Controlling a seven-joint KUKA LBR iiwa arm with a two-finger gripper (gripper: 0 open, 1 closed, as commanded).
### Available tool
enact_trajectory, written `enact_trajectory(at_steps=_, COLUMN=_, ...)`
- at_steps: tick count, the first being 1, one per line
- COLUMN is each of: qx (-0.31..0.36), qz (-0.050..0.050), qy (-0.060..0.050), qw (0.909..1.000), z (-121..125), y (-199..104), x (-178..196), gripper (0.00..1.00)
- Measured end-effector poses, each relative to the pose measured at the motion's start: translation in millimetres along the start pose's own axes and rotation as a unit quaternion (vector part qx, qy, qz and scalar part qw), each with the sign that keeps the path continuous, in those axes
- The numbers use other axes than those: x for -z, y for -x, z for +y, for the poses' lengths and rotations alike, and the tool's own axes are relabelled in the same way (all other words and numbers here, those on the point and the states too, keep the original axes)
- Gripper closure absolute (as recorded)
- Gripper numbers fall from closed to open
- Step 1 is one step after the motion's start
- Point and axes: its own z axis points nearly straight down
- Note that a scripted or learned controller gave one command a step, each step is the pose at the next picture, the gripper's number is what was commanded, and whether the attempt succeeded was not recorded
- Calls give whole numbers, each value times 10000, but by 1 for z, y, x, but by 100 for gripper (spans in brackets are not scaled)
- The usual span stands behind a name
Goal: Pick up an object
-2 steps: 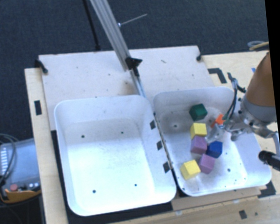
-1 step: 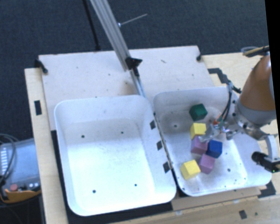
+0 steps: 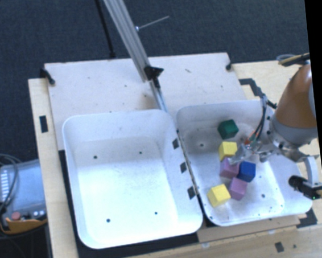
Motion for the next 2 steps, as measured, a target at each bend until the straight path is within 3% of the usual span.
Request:
enact_trajectory(at_steps=1, qx=-27, qz=-15, qy=39, qw=10000, z=3, y=2, x=11, gripper=100)
enact_trajectory(at_steps=2, qx=35, qz=13, qy=-76, qw=10000, z=7, y=3, x=76, gripper=100)
